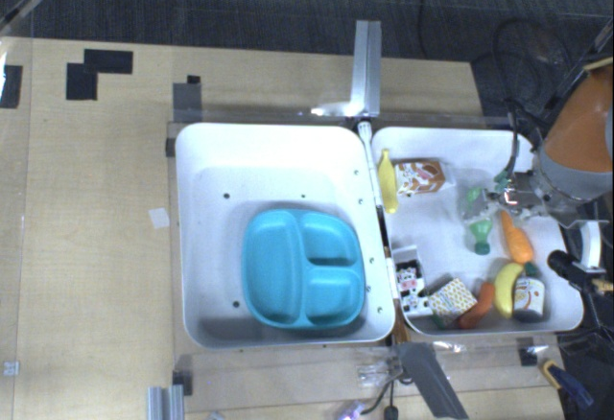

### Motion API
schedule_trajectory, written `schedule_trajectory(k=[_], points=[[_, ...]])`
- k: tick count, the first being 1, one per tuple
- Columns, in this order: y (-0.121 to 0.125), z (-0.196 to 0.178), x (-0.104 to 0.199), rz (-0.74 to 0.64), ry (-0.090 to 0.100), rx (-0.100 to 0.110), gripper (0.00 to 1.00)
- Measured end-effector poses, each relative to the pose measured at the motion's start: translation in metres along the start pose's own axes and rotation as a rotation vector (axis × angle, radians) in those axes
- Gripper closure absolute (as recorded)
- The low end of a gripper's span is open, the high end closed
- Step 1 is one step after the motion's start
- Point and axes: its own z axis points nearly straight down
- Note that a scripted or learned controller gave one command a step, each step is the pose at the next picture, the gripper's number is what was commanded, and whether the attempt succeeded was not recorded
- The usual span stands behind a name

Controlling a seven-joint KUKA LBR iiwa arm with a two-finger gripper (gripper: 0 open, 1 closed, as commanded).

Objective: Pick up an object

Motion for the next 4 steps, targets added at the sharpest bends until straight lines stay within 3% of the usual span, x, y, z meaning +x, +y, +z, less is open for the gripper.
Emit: schedule_trajectory(k=[1,2,3,4], points=[[0.009,0.018,-0.012,0.098,-0.003,-0.033,0.00],[0.009,0.012,-0.012,0.096,-0.004,-0.030,1.00],[0.021,0.013,-0.001,0.369,-0.001,0.000,1.00],[0.010,-0.072,0.040,0.270,-0.001,-0.001,1.00]])
